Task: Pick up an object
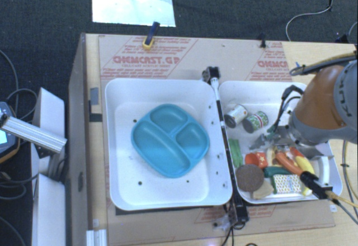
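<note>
A blue divided plate [169, 140] lies alone in the left bin [120, 127]. In the right bin [246, 89], two small cans [246, 117] lie by the far wall, just left of the gripper [269, 136], whose grip cannot be told. Nearer are a green strip [236, 152], brown disc [249, 178] and orange pieces [286, 162].

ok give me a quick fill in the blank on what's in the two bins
1. The blue divided plate lies in the ____ bin as the camera sees it.
2. The plate has ____ compartments.
3. The two small cans lie in the ____ bin, near its far wall.
4. The arm's band above the wrist is ____.

Missing words: left; three; right; orange
</note>
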{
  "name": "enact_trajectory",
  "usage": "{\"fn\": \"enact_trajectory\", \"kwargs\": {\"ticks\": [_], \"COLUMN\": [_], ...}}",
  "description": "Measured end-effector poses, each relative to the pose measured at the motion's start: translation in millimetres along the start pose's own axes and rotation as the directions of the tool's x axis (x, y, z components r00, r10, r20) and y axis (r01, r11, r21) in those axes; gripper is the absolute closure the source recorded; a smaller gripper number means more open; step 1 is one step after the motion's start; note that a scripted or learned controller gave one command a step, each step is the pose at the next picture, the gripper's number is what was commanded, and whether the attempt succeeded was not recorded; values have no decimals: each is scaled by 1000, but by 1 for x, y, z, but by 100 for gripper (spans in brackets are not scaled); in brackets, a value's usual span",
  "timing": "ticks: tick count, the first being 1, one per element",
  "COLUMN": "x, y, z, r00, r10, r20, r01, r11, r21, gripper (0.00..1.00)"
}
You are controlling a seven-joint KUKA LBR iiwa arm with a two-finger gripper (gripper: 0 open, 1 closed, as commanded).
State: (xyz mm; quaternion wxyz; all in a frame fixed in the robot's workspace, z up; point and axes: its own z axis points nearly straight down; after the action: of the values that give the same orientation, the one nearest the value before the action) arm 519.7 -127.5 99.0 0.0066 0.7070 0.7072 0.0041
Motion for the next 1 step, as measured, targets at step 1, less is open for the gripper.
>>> {"fn": "enact_trajectory", "kwargs": {"ticks": [1], "x": [-55], "y": [69], "z": [-113], "r00": [1000], "r10": [-4], "r20": [0], "r01": [4], "r11": [1000], "r21": [7], "gripper": [0]}}
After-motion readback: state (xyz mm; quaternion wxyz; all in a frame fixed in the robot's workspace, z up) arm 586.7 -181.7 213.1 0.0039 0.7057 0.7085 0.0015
